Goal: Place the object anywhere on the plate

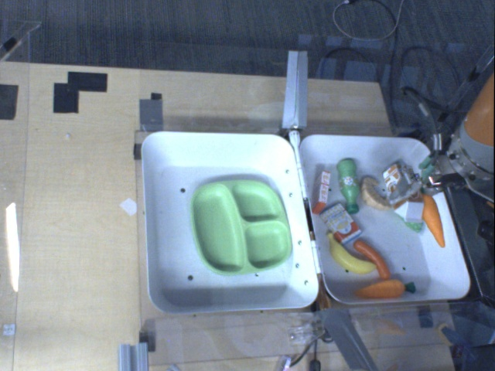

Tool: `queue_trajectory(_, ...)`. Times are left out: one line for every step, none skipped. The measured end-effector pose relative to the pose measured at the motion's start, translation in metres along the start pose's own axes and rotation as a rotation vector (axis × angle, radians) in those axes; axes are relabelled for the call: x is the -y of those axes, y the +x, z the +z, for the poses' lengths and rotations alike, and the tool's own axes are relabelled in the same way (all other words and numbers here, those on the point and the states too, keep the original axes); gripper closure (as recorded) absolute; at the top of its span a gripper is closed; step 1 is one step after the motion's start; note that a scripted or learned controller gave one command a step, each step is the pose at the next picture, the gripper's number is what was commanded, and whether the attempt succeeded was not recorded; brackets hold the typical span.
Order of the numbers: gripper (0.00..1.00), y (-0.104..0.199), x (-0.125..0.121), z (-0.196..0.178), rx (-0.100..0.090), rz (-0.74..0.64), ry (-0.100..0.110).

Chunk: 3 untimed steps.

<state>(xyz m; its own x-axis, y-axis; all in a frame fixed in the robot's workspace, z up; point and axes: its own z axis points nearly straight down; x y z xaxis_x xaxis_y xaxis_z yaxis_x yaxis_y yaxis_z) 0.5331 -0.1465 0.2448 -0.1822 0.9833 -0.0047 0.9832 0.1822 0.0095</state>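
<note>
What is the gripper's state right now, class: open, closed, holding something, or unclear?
Gripper: cannot be told. It sits at the right bin's far right edge, near a carrot, with nothing visibly held.

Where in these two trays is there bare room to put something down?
The green plate has three bare compartments, and white floor rings it inside the left bin. The right bin is crowded: bottle, banana and carrots fill its middle; a bare patch lies at its near right corner.

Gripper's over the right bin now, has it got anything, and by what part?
Cannot tell. The gripper sits at the right bin's far right side, among the carrot and a small package, but no item shows clearly between its fingers.
</note>
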Motion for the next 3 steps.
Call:
queue_trajectory(1.00, 0.062, -0.011, 0.027, -0.004, -0.553, 0.002)
queue_trajectory(1.00, 0.130, -0.053, 0.038, -0.005, -0.590, 0.003)
queue_trajectory(1.00, 0.228, -0.088, 0.060, -0.006, -0.714, 0.002)
